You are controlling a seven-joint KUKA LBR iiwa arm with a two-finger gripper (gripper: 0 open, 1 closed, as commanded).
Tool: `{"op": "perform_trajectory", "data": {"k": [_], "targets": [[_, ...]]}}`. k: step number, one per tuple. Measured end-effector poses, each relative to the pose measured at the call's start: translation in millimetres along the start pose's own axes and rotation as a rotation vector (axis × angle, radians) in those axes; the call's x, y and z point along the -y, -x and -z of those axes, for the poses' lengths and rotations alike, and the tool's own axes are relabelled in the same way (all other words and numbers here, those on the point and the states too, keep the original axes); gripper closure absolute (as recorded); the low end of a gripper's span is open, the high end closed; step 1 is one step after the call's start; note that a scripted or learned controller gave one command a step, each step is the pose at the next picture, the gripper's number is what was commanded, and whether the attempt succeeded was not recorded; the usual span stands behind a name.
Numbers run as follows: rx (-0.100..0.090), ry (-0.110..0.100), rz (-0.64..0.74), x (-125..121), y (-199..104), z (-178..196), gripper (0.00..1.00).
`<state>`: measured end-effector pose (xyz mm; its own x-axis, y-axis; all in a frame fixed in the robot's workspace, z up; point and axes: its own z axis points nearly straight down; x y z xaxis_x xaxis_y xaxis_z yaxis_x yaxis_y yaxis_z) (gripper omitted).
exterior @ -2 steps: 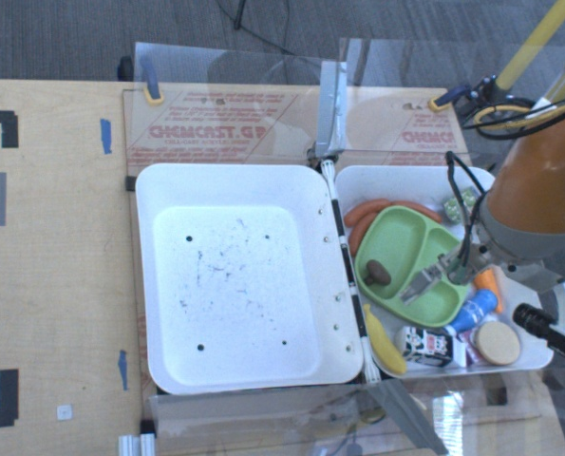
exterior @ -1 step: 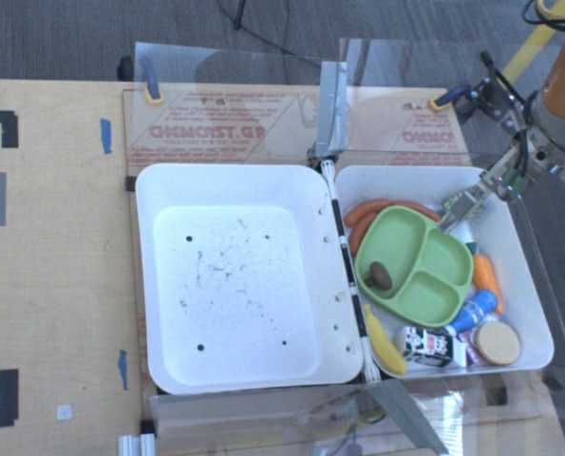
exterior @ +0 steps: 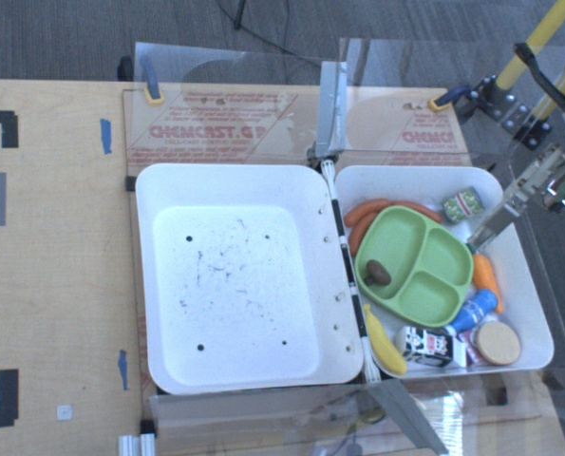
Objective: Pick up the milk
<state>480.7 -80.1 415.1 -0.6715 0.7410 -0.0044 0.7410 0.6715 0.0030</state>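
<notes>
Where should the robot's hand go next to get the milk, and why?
Probably toward the near edge of the right bin, then down. The gripper hangs beside the green divided plate, near its far right rim, while the milk carton lies at the bin's front, between the banana and the round tan piece, just under the blue bottle.

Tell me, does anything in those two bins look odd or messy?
Yes: the green divided plate sits tilted atop the jumble in the right bin, and the milk carton lies on its side by the banana.
</notes>
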Motion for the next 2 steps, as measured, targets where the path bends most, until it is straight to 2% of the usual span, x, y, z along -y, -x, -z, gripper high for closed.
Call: {"op": "perform_trajectory", "data": {"k": [1,2], "targets": [[-0.002,-0.002,-0.086,37.2,43.3,-146.0,0.0],[0.002,0.003,-0.073,-1.2,52.2,-296.5,0.0]]}}
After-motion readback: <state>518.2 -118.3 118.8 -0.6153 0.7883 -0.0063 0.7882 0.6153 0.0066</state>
